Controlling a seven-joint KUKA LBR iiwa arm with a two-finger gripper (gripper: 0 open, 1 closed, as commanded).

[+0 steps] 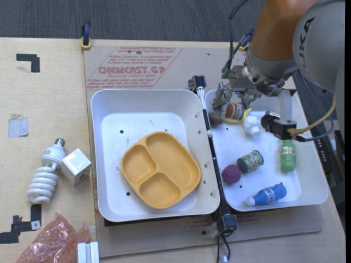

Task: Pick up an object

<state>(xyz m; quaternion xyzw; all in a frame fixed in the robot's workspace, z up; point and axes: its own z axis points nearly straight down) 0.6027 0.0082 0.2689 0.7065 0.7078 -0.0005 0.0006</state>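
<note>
Risk first: crowded far left corner of the right bin, with the gripper low over a small red-labelled jar lying on its side, close to the bin's left wall. Likely to roll or squirt sideways if pinched off-centre on its round body. Could also snag on the yellow piece lying right against the jar, or knock the white lump just near of it. Might jam against the wall if lowered too far left. As for the grip itself: cannot tell how wide, nor whether closed on the jar or merely beside it, being tangled with cables and wrist. No sign of anything lifted clear of the bin floor.
</note>
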